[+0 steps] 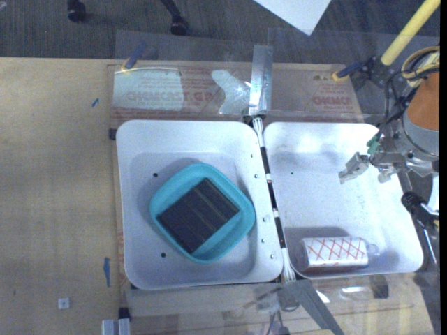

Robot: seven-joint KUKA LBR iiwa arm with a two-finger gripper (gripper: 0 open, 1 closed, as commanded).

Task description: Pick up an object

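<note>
Camera view: the gripper hangs over the right bin, jaws spread and holding nothing. The red-patterned bottle lies at six o'clock from it. Approach step; next, travel there and descend.

Bright overhead light glares off the white bins; edges look slightly soft.

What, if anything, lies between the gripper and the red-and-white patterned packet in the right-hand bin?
Nothing visible does. The gripper hovers over the right-hand white bin near its right side, and the red-and-white patterned packet lies at the bin's near edge. Bare white bin floor lies between them.
</note>
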